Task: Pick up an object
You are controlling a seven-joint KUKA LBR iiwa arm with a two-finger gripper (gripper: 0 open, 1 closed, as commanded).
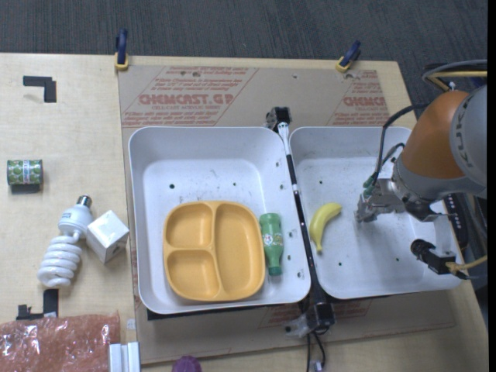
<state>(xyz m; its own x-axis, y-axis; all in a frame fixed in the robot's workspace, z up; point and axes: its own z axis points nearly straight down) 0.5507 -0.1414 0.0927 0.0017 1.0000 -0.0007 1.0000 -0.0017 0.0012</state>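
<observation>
A yellow banana (324, 223) lies in the left part of the right bin (349, 273). My gripper (370, 210) hangs low over that bin's middle right, a short way to the right of the banana and apart from it. In the left bin (194, 157) an orange divided plate (213, 249) lies flat, and a green bottle (271, 242) lies along the plate's right edge.
On the bench left of the bins sit a white spiral light bulb (63, 247), a small white box (107, 235) and a green can (25, 173). A pink mesh bag (58, 343) lies at the bottom left. Blue clamps (122, 49) hold the board's far edge.
</observation>
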